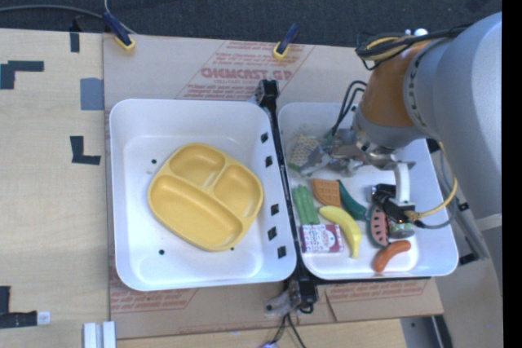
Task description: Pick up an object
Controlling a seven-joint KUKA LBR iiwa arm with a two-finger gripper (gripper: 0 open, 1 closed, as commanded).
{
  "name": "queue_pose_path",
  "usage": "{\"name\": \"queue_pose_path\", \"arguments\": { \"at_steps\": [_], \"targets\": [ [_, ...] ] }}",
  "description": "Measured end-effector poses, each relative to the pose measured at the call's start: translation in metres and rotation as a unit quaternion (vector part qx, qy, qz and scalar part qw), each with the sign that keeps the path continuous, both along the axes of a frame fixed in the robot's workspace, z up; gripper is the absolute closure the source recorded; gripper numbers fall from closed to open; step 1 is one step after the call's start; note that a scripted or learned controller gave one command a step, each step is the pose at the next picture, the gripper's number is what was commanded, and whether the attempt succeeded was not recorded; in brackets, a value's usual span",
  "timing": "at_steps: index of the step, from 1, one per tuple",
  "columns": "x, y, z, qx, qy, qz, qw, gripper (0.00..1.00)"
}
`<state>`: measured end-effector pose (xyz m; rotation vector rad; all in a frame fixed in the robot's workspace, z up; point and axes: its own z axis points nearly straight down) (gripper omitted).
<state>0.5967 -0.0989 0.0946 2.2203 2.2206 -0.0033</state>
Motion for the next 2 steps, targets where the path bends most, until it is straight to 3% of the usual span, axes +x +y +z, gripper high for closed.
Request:
{"name": "queue_pose_path", "arguments": {
  "at_steps": [1,2],
  "targets": [
    [-0.0004,0.0002,0.0091,0.0005,0.001,0.000,1.0000,1.00],
    [-0.0005,0.0003,0.0090,0.0005,0.001,0.000,1.0000,0.00]
  ]
}}
